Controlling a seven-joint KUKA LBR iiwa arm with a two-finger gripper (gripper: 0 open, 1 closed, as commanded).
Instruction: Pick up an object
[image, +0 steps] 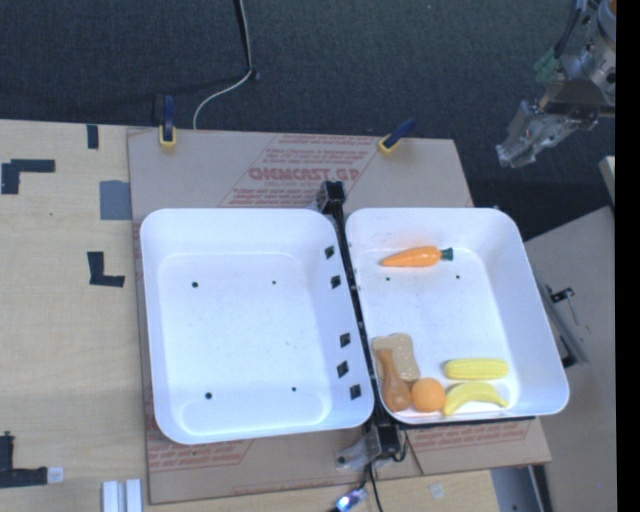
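White right bin (520, 300): one carrot (412, 258), one orange (428, 395), one banana (474, 398).

Carrot (410, 258) behind banana (474, 398), both in right bin (520, 300).

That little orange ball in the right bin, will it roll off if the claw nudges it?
Probably a little. The orange ball looks round and smooth, so it should roll easily. It sits against the brown piece and the banana near the right bin's front wall, which would likely stop it quickly.
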